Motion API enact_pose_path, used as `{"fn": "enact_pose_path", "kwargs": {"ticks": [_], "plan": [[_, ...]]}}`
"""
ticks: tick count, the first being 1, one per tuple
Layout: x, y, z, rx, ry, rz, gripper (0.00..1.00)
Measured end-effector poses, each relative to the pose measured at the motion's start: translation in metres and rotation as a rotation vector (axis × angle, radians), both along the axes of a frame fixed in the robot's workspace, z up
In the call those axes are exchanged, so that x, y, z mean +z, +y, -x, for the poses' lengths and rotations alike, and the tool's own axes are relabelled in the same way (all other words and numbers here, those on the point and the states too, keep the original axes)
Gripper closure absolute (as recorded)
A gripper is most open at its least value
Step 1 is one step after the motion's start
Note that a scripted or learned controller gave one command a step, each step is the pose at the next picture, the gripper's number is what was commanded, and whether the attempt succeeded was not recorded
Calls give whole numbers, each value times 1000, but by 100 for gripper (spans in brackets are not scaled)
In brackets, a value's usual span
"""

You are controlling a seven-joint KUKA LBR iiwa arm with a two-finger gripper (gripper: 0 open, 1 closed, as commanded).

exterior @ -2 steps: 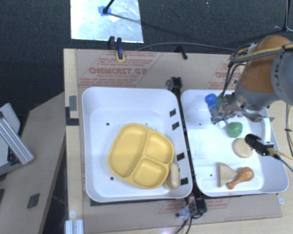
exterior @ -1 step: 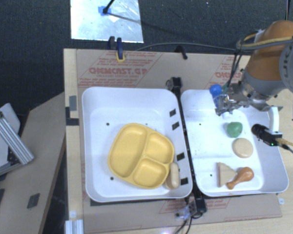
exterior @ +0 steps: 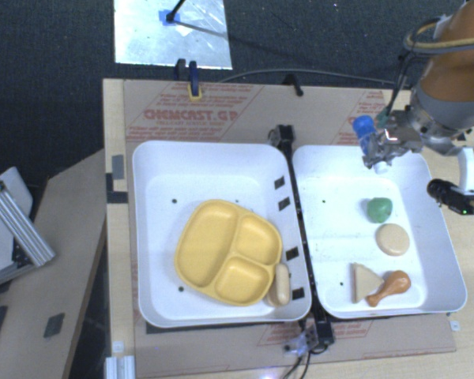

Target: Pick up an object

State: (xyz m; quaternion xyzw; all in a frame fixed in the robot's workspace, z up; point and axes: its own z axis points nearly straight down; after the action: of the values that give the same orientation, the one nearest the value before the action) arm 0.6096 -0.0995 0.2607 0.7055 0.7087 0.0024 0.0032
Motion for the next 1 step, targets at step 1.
{"fn": "enact_pose_path", "kwargs": {"ticks": [1], "plan": [[8,0,-1,0,5,-1,100]]}}
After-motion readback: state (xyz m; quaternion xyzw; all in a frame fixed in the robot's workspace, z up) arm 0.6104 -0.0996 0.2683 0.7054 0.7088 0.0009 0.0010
